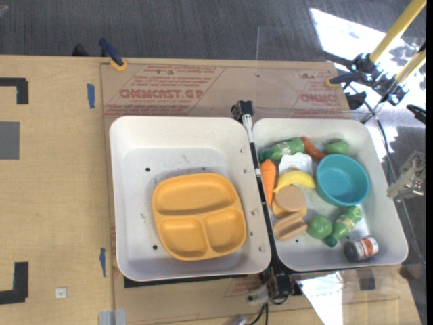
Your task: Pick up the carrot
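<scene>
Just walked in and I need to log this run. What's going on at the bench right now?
Nothing is being handled at the moment. The carrot lies in the right bin, against its left wall, among other toy food: a banana, a teal bowl, some green vegetables and a small can. The left bin holds a yellow divided tray. The carrot has not been picked up yet.

Bright, even overhead light, soft shadows inside the white bins [128,181], sun glare at upper right, slightly soft focus.
</scene>
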Tool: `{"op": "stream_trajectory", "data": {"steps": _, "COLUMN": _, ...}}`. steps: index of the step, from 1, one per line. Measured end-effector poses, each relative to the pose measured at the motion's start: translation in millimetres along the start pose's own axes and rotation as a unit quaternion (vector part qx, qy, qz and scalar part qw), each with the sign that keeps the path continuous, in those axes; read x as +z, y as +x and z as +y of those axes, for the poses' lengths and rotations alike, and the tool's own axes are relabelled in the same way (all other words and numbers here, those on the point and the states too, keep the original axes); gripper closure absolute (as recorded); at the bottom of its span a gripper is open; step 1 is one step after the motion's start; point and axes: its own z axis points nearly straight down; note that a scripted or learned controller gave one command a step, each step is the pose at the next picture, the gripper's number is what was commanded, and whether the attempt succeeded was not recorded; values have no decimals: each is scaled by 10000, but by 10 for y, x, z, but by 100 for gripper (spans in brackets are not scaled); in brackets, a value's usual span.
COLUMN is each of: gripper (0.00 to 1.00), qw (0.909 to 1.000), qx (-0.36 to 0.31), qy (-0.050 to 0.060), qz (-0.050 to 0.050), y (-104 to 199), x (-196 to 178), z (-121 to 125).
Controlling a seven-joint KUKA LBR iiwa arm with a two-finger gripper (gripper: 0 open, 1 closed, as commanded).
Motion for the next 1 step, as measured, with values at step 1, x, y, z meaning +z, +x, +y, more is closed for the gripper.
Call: {"op": "stream_trajectory", "data": {"steps": 1, "gripper": 100, "qw": 10000, "qx": -8, "qy": 4, "qz": -46, "y": -26, "x": -115, "z": 6}}
